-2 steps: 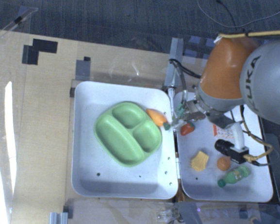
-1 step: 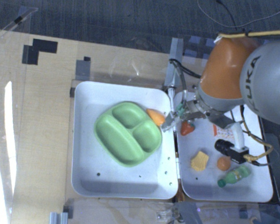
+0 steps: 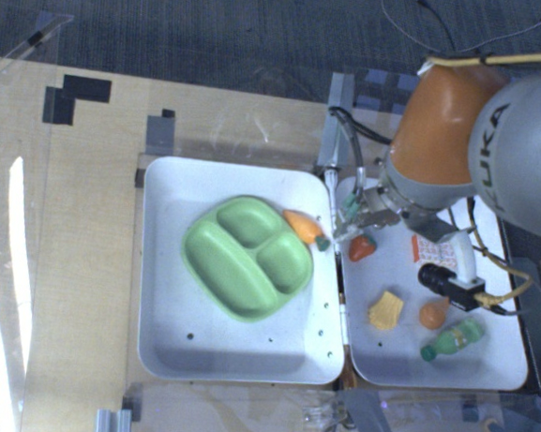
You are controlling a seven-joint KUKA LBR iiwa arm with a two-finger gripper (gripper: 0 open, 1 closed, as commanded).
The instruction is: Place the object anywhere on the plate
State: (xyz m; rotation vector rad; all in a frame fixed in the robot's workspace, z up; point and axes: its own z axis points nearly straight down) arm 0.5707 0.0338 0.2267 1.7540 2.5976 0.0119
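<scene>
**A:** Start from the green plate (image 3: pixel 248 257). What do you see nearest the camera?

**B:** To its right, in the right bin (image 3: pixel 511 372), a green bottle (image 3: pixel 452 339) lies lowest, then a yellow block (image 3: pixel 385 311) and a small orange ball (image 3: pixel 433 314). Further up sits a red piece (image 3: pixel 362 248).

**A:** And the object you must place?

**B:** An orange, carrot-like object (image 3: pixel 301 225) rests at the plate's upper right rim, touching it, inside the left bin (image 3: pixel 156 341). The gripper (image 3: pixel 337 233) hangs just right of it, near the wall between the bins.

**A:** Is it pinched?

**B:** You cannot tell; the fingertips are too small and cluttered to read, so don't assume a hold.

**A:** How should you proceed?

**B:** If it is held, I judge you should carry it leftward over a compartment before letting go, well clear of the rim, so it can't roll off.
</scene>
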